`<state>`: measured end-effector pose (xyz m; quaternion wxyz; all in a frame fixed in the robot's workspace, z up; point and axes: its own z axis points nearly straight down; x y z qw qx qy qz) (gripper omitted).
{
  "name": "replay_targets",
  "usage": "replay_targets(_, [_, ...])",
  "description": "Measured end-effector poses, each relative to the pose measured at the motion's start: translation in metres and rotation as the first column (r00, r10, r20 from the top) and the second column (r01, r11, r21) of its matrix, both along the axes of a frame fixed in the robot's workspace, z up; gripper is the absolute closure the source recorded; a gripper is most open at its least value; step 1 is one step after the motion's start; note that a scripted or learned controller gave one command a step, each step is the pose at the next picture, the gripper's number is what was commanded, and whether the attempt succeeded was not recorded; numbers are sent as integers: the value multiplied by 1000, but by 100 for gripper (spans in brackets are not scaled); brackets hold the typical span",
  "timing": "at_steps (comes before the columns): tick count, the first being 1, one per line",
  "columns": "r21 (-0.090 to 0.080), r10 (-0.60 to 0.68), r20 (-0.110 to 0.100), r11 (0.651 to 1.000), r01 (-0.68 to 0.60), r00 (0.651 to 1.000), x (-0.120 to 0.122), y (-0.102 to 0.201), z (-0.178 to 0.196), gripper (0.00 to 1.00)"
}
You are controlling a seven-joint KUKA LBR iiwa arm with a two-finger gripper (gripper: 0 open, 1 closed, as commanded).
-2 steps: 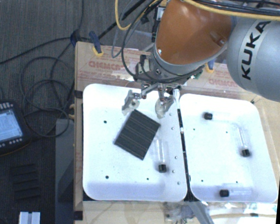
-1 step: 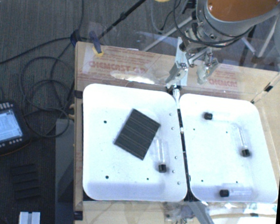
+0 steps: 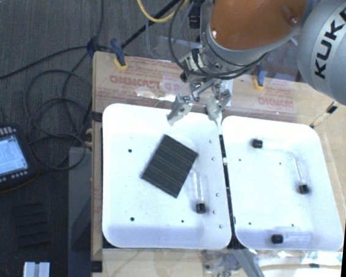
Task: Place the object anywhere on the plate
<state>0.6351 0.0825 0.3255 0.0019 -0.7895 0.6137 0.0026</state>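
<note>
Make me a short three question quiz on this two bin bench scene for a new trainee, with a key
1. True or false: the dark ribbed plate lies in the left bin.
2. The open pincer is: A) clamped on the plate, B) above the far edge of the left bin, holding nothing, C) low inside the right bin.
3. Fill in: the clear tube with a black cap nearest the plate lies just to the plate's ____ side in the camera view.

Key: 1 true; 2 B; 3 right.
</note>
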Motion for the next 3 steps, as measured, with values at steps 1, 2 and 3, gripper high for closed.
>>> replay_targets(1, [-2,285,1,959,-285,959,-44,-59,15,0])
replay_targets(2, [0,347,1,938,-347,938,-45,3,-42,0])
replay_targets(3, [-1,270,2,963,-270,963,-15,-56,-39,0])
